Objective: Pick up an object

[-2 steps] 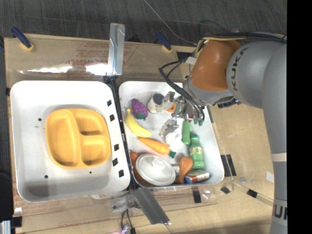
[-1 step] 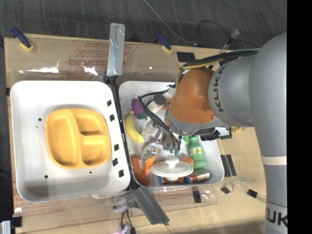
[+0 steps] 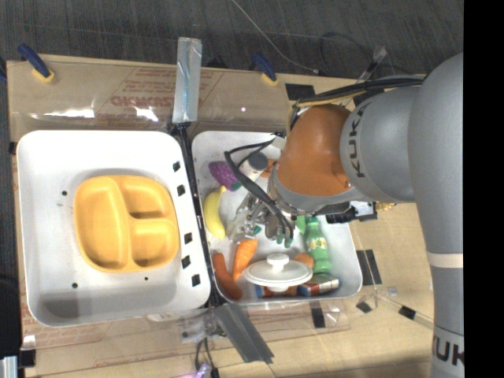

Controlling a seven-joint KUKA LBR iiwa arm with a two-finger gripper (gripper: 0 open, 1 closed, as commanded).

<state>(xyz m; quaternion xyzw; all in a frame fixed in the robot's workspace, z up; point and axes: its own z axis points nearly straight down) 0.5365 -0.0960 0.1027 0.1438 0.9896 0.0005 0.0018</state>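
Below, claw (image 3: 264, 223), grip unreadable, among carrot (image 3: 243, 256), white lid (image 3: 278, 272), green bottle (image 3: 317, 246).

Bulky grey arm (image 3: 417, 148), white KUKA lettering, orange wrist band, black cables, metallic fingers (image 3: 264, 223)

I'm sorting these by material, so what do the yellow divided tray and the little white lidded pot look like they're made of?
The yellow divided tray looks like moulded plastic, matte: uniform colour, rounded compartment edges, soft highlights. The white lidded pot looks like glossy plastic, possibly ceramic: smooth, bright sheen on lid and knob.
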